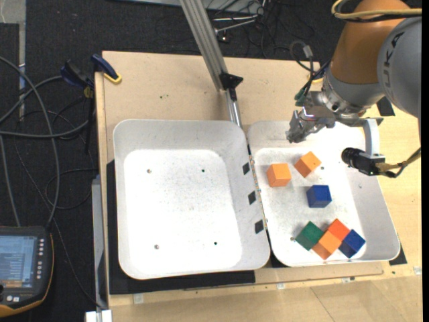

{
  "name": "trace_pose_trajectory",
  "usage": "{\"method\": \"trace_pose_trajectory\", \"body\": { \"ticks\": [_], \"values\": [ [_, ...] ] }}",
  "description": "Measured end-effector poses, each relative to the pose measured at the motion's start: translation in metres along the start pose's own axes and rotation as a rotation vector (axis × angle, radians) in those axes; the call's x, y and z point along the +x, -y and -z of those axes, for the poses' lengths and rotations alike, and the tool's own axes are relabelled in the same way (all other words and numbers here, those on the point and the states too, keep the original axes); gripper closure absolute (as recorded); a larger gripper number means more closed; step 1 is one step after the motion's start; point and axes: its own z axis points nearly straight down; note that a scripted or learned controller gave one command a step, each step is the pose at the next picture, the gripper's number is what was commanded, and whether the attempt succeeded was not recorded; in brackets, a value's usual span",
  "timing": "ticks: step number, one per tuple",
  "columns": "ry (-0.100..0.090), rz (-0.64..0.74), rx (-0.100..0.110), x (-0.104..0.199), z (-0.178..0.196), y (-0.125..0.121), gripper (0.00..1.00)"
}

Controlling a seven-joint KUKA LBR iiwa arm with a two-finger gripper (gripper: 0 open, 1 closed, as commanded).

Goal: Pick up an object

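Observation:
Several small wooden cubes lie in the right bin (375, 200). Two orange cubes (279, 174) (308, 164) sit near its back left, with a blue cube (319, 195) just in front of them. At the front a green cube (310, 235), an orange cube (332, 237) and a blue cube (352, 243) cluster together. My gripper (299, 130) hangs over the bin's back left part, above and behind the two orange cubes, with nothing seen between its fingers.
The left bin (177, 193) stands beside the right one, with black clips along their shared edge. A slanted metal pole (204, 35) reaches down to the bins' back junction. Blue clamps (100, 69) sit at the bench's back left. A pendant (23, 267) lies at the lower left.

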Motion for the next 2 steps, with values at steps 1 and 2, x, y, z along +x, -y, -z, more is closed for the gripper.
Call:
{"method": "trace_pose_trajectory", "body": {
  "ticks": [1,2],
  "values": [
    [0.0,-0.001,0.003,0.053,-0.012,-0.007,1.0],
    [-0.001,0.0,-0.001,0.109,-0.004,-0.027,1.0]
  ]
}}
